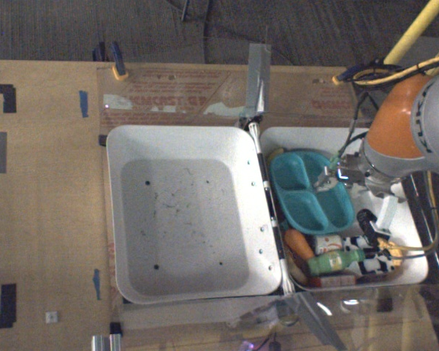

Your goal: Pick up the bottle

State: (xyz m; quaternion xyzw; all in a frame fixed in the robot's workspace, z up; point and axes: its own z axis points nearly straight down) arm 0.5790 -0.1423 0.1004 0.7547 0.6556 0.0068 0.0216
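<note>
Place: robotics lab or test cell
Worktop (44,218): plain wood, blue and black tape marks at the frame's left
Bins (124,148): two white, side by side
Arm (405,134): grey and orange, right edge
Floor (95,9): dark carpet, loose cables, top

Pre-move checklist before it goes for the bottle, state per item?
1. Bottle in view, lying in the right bin: ok.
2. Gripper over bottle: not ok, it sits above the teal tray.
3. Finger state: cannot tell.
4. Room around bottle: not ok, orange item and black-and-white toy crowd it.
5. Bottle free of gripper: ok, nothing between them.
</note>
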